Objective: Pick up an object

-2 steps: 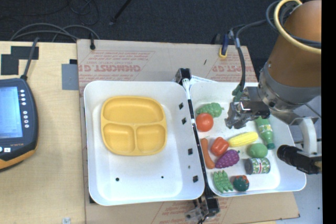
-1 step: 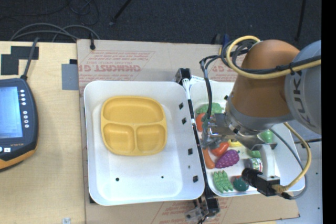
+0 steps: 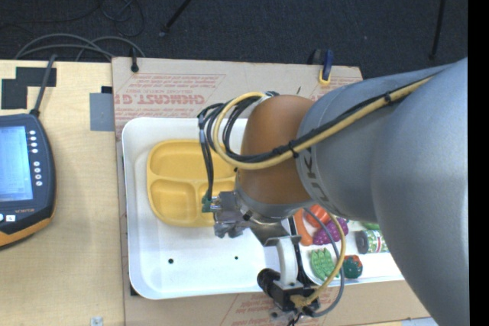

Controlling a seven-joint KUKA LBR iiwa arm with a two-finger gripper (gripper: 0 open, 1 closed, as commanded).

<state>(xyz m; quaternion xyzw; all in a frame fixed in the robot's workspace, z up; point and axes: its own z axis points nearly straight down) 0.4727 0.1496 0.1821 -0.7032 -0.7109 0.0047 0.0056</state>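
Gripper (image 3: 227,224) low over left white bin (image 3: 137,240), grip state unreadable. Yellow divided tray (image 3: 177,183) sits in that bin, touching or just left of gripper. Small toys (image 3: 330,246) behind the arm (image 3: 382,164), right.

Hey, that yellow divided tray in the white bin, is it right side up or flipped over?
Right side up. The yellow tray shows its hollow compartments and raised divider facing the camera, lying flat in the left bin. The arm covers its right part.

Arm (image 3: 367,156) hides the right bin's objects (image 3: 328,240) — yellow tray (image 3: 179,183) partly covered
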